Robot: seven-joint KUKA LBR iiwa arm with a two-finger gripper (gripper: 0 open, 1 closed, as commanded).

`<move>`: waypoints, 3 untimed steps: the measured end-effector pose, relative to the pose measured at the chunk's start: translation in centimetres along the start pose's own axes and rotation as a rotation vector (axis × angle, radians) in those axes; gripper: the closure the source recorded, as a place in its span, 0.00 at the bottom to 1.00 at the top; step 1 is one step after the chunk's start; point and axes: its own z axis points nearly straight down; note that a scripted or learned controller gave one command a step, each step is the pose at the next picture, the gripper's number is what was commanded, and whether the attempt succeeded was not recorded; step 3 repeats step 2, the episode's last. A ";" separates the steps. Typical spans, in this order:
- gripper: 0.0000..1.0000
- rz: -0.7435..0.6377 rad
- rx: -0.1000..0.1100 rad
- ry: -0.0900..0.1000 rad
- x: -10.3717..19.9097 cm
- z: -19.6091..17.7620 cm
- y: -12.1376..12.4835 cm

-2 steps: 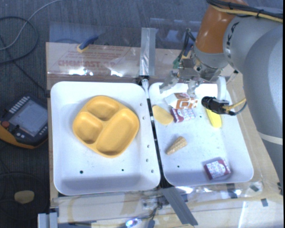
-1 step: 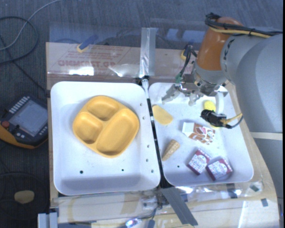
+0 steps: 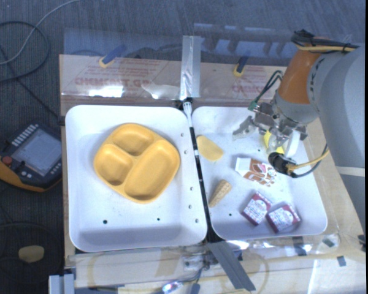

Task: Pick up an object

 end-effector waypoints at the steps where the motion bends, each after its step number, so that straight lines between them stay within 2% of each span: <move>1: 0.00 -0.130 -0.012 0.015 -2.9 2.8 -1.1; 2: 0.00 -0.224 -0.022 0.003 -2.8 3.1 -7.7; 3: 0.00 -0.224 -0.022 0.003 -2.8 3.1 -7.7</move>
